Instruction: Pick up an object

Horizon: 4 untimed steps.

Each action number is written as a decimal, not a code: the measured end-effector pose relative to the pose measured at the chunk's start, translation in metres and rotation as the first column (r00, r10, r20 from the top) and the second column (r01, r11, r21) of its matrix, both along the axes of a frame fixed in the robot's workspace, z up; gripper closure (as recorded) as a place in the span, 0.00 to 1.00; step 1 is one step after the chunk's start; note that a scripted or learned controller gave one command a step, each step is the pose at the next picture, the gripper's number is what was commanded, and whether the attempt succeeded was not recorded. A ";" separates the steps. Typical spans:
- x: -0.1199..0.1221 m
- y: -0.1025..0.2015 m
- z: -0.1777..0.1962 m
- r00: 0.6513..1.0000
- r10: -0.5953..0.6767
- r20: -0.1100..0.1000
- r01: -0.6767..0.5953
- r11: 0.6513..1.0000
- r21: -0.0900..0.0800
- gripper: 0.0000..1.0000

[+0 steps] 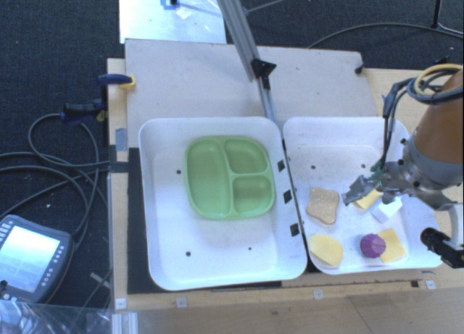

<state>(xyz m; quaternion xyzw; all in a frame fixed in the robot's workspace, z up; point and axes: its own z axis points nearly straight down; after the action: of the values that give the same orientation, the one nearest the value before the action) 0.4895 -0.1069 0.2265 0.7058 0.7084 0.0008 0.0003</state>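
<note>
The gripper point(368, 189) hangs low in the right bin point(326, 137), its tips at a pale yellow wedge point(367, 200); whether it grips cannot be told. Beside lie a tan bread slice point(323, 205), a round yellow piece point(326, 250), a purple knob point(372, 245), a yellow block point(392, 246), one white cube point(386, 209). The left bin point(163, 202) bears one green three-part plate point(230, 177).

One fixed camera looks down aslant on both bins point(217, 267).

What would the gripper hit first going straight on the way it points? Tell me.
The gripper points toward the view's left and down into the right bin. Straight on, it would probably meet the tan bread slice first, or the bin floor just short of it; depth is unclear from this slanted view.
</note>
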 end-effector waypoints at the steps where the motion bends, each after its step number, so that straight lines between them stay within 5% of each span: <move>1: 0.000 0.000 0.000 1.000 -0.002 0.001 0.002 1.000 0.000 0.00; 4: -0.002 0.005 -0.137 1.000 -0.004 -0.005 0.004 1.000 0.001 0.00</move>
<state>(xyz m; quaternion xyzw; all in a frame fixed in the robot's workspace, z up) 0.4878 -0.1022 0.0899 0.7071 0.7071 -0.0008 -0.0018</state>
